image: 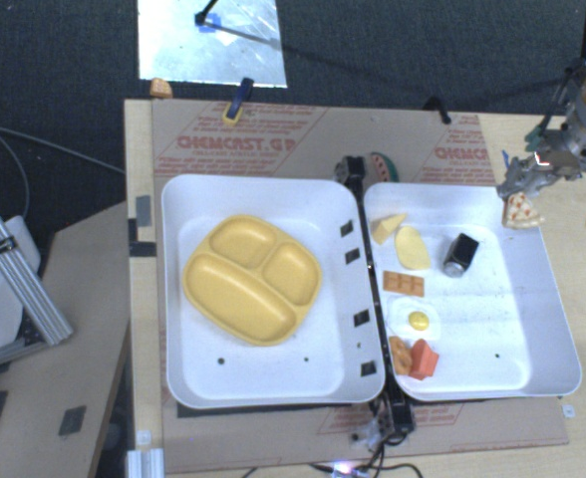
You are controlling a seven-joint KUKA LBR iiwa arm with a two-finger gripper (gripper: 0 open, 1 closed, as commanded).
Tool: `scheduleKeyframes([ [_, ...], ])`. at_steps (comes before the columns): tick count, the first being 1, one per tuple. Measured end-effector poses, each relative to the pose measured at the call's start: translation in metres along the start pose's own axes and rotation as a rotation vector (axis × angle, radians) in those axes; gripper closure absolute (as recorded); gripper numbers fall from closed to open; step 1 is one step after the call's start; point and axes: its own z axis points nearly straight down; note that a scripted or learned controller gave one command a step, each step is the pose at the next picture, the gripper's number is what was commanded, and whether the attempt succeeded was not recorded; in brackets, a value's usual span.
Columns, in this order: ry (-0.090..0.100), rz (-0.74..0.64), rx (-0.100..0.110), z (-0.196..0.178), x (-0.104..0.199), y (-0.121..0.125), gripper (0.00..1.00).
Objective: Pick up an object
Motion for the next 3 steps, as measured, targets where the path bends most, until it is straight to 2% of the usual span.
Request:
scheduleKeyframes([
  [1,0.009,0.006,0.014,0.009,0.077,0.001,1.00],
  [2,0.009,0.009,0.014,-0.013,0.112,-0.043,1.00],
  [3,0.007,0.017,0.014,-0.047,0.101,-0.128,1.00],
])
